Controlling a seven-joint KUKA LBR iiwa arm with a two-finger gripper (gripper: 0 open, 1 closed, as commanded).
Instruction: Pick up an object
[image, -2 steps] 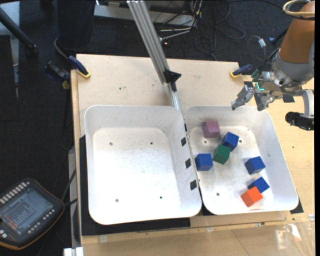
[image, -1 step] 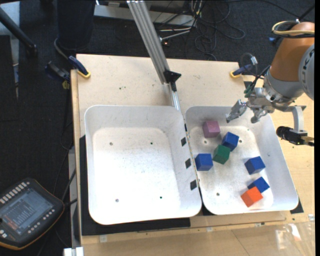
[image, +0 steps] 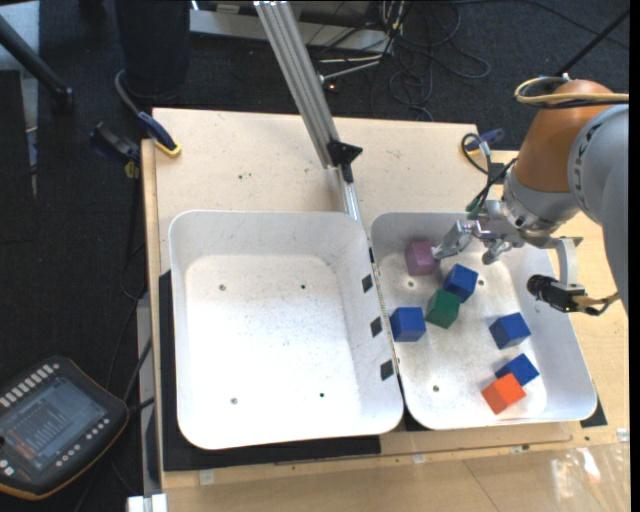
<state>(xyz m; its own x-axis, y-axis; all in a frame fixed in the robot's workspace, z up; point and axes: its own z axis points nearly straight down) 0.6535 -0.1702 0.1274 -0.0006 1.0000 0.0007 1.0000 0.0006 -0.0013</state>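
The right bin holds several small blocks. A mauve block lies near its back left, with a blue block and a green block just in front of it. Another blue block sits by the bin's left wall. Toward the front right lie a blue block, a further blue block and an orange block. My gripper hangs over the back of this bin, just above the mauve and blue blocks. Its fingers are spread, with nothing between them.
The left bin stands beside the right one. A slanted metal pole comes down to the bins' shared back edge. Blue and yellow clamps sit at the bench's back left corner, and a pendant lies on the floor.
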